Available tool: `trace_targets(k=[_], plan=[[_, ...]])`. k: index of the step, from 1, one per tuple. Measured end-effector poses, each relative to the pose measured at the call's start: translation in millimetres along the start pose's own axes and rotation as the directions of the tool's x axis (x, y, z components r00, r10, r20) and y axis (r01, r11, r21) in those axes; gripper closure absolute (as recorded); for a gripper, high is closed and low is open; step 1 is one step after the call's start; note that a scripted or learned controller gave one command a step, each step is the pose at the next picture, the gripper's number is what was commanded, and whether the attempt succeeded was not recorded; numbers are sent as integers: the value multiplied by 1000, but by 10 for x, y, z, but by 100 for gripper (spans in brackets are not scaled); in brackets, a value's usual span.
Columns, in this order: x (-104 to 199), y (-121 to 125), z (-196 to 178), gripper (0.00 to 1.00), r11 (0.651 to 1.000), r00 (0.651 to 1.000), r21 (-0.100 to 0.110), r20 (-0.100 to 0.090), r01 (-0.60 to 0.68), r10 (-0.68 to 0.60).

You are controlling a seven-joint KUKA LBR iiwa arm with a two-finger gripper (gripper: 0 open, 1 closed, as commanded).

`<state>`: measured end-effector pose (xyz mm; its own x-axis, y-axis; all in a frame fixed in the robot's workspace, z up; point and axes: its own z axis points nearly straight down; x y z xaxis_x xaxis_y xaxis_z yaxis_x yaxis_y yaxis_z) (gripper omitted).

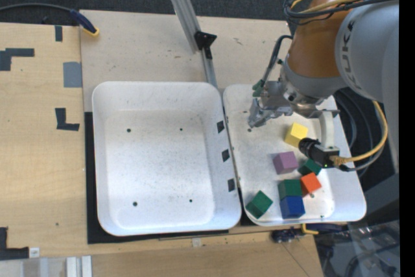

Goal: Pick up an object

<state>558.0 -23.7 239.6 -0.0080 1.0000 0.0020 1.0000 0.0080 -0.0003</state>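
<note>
Gripper (258, 115): over the right bin (241, 139), far end; I cannot tell its state. Blocks I count near it: yellow block (297, 134), purple block (284, 162), green block (260, 203), blue block (292, 206).

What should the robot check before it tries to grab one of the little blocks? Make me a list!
1. Blocks are in the right-hand white bin: ok, six lie there.
2. Claw is over that bin: ok, above its upper left part.
3. Claw is right above a block: not ok, the nearest one, the small yellow cube, sits to its right.
4. Claw is free of any block: cannot tell, the fingers are too blurry.
5. An easy target stands apart: ok, the green cube near the bin's front edge has space around it.
6. The small purple cube is unblocked: ok, nothing rests on it.
</note>
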Motion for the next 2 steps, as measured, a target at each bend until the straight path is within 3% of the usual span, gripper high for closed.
trace_targets(k=[1, 2], plan=[[570, 178, 22, 100, 1000, 1000, 1, 0, 0, 0], [1066, 136, 23, 100, 1000, 1000, 2, 1, -1, 1]])
